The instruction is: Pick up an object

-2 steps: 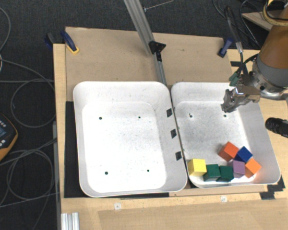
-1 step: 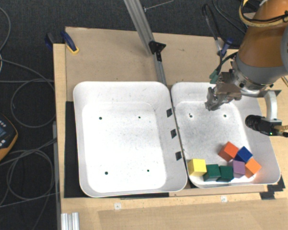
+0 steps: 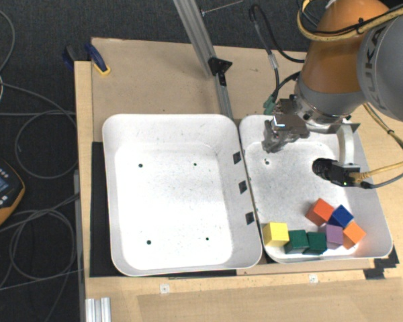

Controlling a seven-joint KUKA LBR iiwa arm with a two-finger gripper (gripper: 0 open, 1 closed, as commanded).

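Several small blocks lie bunched in the near right corner of the right bin point(image 3: 258, 200): a yellow block point(image 3: 277, 233), two green blocks point(image 3: 306, 241), a purple block point(image 3: 334, 234), a blue block point(image 3: 341, 215) and two orange blocks point(image 3: 319, 210). My gripper point(image 3: 271, 143) hangs over the far left part of that bin, well away from the blocks. Nothing shows between its fingers.
The left bin point(image 3: 168, 193) stands beside the right one on the wooden bench. A slanted metal pole point(image 3: 200, 39) rises behind the bins. A black cable end point(image 3: 332, 170) hangs over the right bin. Loose cables lie on the floor at the left.
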